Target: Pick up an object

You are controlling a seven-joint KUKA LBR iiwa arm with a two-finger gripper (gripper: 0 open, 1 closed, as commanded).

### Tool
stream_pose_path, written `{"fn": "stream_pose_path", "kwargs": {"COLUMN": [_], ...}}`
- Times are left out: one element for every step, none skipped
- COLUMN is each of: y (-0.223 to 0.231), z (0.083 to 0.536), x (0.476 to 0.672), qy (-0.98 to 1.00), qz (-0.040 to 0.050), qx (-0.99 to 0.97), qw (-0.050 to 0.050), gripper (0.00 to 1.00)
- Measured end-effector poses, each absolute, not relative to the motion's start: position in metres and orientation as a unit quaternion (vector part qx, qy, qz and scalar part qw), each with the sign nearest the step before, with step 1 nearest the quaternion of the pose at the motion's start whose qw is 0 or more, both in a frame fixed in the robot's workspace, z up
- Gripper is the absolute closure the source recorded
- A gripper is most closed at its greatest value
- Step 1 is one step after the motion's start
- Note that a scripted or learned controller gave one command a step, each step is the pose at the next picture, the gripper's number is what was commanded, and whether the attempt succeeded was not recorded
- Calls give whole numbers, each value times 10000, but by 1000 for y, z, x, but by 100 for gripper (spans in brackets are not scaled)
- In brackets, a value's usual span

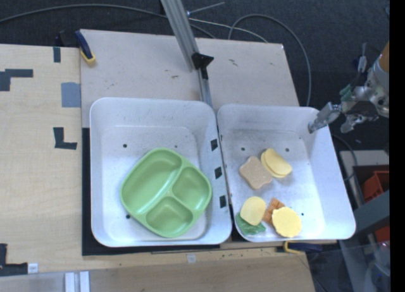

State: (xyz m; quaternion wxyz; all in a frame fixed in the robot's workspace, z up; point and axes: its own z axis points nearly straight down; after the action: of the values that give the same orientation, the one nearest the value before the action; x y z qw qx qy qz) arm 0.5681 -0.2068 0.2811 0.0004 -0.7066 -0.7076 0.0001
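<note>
Dark carpet with looping black cables surrounds a pale wooden worktop [38, 158], on which two white bins sit side by side. At the right edge of the view the tool [330, 115] hangs just over the top right corner of the right bin [329, 177], its grey fingers pointing left and down; nothing can be seen between them, and whether they are parted or closed cannot be told at this size.

Down and to the left of the tool, well apart from it, the food pieces lie in the right bin. Nearest is a yellow piece [276, 163], touching a tan bread slice [255, 172] on its left. Farther below the tool, near the bin's front wall, lies a second cluster: a round yellow piece [253, 209] resting on a bit of green leaf [249, 226], a small orange piece [273, 209] beside it, and another yellow piece [286, 222] touching the orange one.

Far to the tool's left, the left bin [114, 120] holds a green divided plate [166, 192] (three compartments, lying flat). Up and left of the tool, a grey metal bar [179, 19] slants across the worktop toward the gap between the bins, and a blue and yellow clamp [85, 47] sits at the far back left corner.
</note>
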Motion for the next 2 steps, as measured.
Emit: {"fn": "stream_pose_path", "kwargs": {"y": [-207, -208], "z": [281, 237], "x": [568, 563], "qy": [-7077, -7076], "qz": [2, 19], "qx": [-7065, -7066], "qw": [3, 18], "gripper": [0, 0]}}
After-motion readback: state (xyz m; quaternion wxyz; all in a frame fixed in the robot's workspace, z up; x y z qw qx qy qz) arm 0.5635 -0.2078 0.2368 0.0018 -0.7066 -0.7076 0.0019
